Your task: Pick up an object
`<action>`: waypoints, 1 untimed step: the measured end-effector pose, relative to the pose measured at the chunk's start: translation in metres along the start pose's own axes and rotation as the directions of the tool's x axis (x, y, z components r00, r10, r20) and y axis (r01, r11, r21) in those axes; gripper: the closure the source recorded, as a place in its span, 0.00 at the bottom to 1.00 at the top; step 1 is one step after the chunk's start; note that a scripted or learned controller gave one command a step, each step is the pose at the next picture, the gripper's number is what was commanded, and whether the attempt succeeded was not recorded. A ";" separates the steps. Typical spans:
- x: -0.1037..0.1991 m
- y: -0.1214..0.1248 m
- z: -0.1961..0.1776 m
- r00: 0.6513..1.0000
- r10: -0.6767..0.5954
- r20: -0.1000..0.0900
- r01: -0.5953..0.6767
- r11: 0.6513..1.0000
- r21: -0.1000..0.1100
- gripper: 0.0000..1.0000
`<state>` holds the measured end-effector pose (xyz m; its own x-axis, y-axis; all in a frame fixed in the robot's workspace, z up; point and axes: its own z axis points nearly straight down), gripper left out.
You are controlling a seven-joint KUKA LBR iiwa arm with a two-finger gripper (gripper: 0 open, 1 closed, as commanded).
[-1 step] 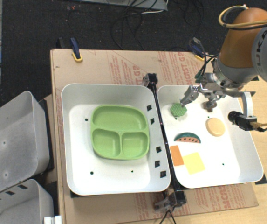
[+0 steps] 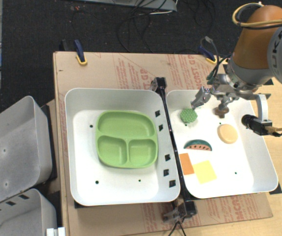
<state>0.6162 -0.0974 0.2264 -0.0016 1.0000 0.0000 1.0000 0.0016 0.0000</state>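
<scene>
Only legible-ish stuff: red print on the cardboard sheet (image 2: 131, 65) under the bins, upside down, can't rly read it. Partial "UK" on the arm (image 2: 278, 48), upper right.

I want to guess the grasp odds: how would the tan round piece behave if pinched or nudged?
The tan piece looks smooth and domed, so fingers may slip off it. It seems to lie flat on the right bin, so it would probably slide, not roll. It looks small, likely light.

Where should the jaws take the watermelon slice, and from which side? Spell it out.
Likely from straight above: the watermelon slice lies flat in the right bin. Close across its narrow span, curved green rind to straight edge, near the middle. The orange block and yellow square sit just below.
</scene>
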 end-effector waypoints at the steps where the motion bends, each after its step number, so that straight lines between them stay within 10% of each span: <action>1: -0.002 0.001 0.064 1.000 0.003 0.000 -0.003 1.000 0.006 0.00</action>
<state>0.6176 -0.0992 0.1624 0.0013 1.0000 0.0003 1.0000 -0.0013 -0.0060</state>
